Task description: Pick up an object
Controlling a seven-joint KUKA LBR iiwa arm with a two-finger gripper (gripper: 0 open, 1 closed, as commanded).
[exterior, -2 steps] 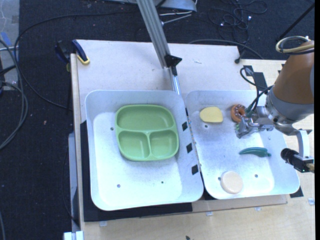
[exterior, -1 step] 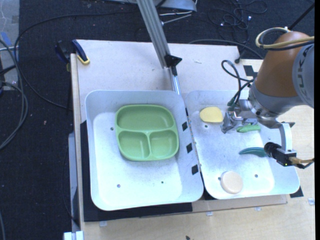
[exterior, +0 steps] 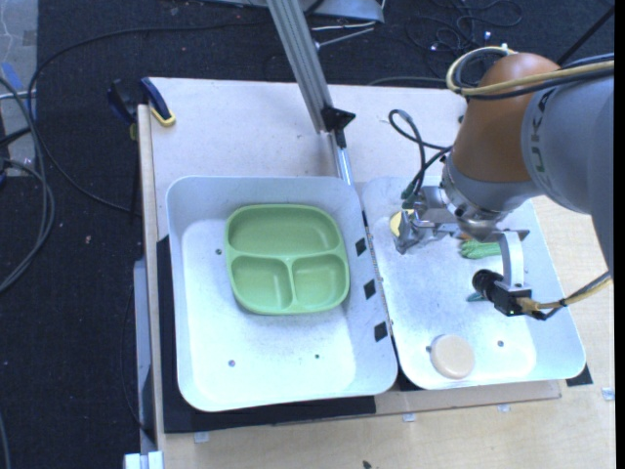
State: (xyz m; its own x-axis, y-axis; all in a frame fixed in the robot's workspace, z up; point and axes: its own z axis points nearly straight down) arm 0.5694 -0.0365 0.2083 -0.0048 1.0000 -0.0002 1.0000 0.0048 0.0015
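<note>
My gripper (exterior: 408,234) hangs low over the far left part of the right bin (exterior: 415,291), with the grey arm and its orange band above it on the right. A small yellow thing (exterior: 395,225) lies just beside the gripper, partly hidden by it; whether it is touched I cannot tell. A green thing (exterior: 479,250) peeks out from under the wrist. A round beige disc (exterior: 453,357) rests near the right bin's front edge, well apart from the gripper.
The left bin (exterior: 195,360) holds a light green divided plate (exterior: 288,259) in its far half. A slanted metal pole (exterior: 303,57) rises behind the bins. Small black clips (exterior: 371,288) line the ridge between the bins.
</note>
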